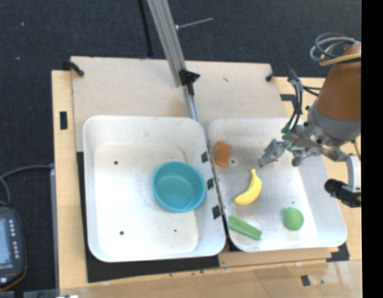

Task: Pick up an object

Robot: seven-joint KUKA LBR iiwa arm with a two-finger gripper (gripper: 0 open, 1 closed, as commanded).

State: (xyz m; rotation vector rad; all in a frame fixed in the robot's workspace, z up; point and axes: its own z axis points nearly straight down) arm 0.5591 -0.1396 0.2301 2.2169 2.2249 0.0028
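Camera view, looking down at a slant: you have two shallow white bins side by side on the bench [129,85]. In the left bin [104,135], a blue bowl [179,186] sits upright near the bin's right wall, toward the middle of its depth.

In the right bin [321,228], you will find four items. An orange block [223,154] lies close to the bin's left wall, toward the far edge. A yellow banana [250,189] lies near the bin's centre, well apart from the block. A green elongated object [244,227] lies at the near-left corner of that bin, just beside the dividing wall. A round green fruit [293,218] sits toward the near edge, to the right of the banana and apart from it.

Your arm [339,104] enters from the right side, grey with its orange section above the wrist. The end effector [284,153] hangs over the far half of the right bin, above and to the right of the banana, touching none of the items. Its two fingers are spread apart with a visible gap, and nothing lies between them.

A metal pole [169,36] runs from the far edge down toward the junction of the two bins. A handheld pendant [5,241] rests off the bench's left edge.
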